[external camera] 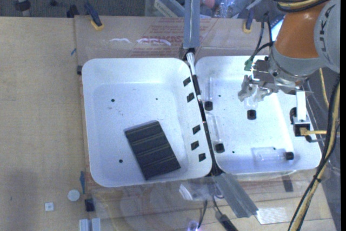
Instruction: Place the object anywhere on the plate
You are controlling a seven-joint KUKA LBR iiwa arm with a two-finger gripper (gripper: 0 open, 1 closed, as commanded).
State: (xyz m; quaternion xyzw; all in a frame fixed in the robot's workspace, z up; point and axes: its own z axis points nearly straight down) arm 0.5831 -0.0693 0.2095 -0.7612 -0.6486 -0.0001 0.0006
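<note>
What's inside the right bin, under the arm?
In the right bin, a clear tube with a dark cap lies near the front. The gripper hangs above; whatever sits beneath the arm is covered.

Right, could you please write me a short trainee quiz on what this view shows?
1. True or false: the dark ribbed slab lies in the right bin.
2. The gripper hangs over: A) the left bin; B) the right bin; C) the bench outside both bins.
3. What colour is the cap of the clear tube near the right bin's front wall?

Key: 1 false, it lies in the left bin; 2 B; 3 black.
</note>
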